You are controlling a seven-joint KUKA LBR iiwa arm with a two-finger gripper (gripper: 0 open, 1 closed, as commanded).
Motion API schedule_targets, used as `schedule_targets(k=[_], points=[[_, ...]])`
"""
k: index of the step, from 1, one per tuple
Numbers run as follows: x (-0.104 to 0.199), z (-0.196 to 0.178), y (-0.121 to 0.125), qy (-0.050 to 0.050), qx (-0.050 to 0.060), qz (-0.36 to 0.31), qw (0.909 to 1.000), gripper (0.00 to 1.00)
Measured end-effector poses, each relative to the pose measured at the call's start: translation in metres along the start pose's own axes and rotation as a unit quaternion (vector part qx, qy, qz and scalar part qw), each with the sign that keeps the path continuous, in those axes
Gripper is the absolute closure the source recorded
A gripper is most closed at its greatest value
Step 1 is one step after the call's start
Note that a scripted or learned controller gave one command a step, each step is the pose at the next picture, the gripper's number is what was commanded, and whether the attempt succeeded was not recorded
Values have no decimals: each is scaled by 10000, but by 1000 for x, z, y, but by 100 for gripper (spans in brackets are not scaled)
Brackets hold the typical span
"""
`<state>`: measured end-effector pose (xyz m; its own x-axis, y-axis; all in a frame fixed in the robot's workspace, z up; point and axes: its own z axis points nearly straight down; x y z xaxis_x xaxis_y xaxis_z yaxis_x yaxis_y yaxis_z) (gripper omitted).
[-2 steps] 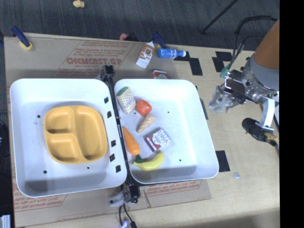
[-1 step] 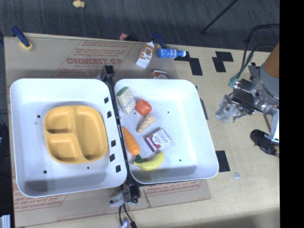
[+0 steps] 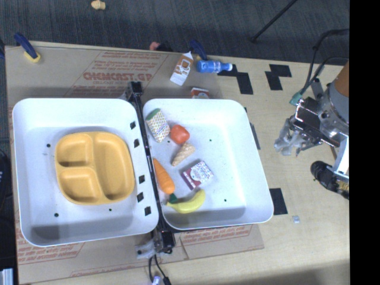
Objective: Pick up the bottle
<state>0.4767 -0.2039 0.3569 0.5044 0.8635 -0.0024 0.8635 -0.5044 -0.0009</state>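
The bottle (image 3: 209, 66) is small and blue with a blue cap. It lies on its side on the bench behind the right bin (image 3: 249, 159), outside both bins. My gripper (image 3: 290, 142) hangs over the bare bench to the right of that bin, well away from the bottle, nearer the camera and further right. I see nothing held in it.
The right bin holds a patterned can (image 3: 157, 125), a tomato (image 3: 180, 134), a pale cone (image 3: 183, 154), a carrot (image 3: 163, 177), a banana (image 3: 189, 202) and a purple carton (image 3: 197, 174). A yellow divided plate (image 3: 95, 166) sits in the left bin. A small carton (image 3: 181, 69) lies beside the bottle.
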Motion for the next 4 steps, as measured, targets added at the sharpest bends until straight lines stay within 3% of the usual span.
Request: schedule_targets(k=[1, 2, 3, 4], points=[[0, 23, 0, 5, 17, 76, 10000, 100], [0, 119, -1, 4, 33, 1535, 9881, 100], [29, 138, -17, 6, 32, 1965, 9805, 100], [9, 125, -6, 7, 11, 494, 9988, 100]])
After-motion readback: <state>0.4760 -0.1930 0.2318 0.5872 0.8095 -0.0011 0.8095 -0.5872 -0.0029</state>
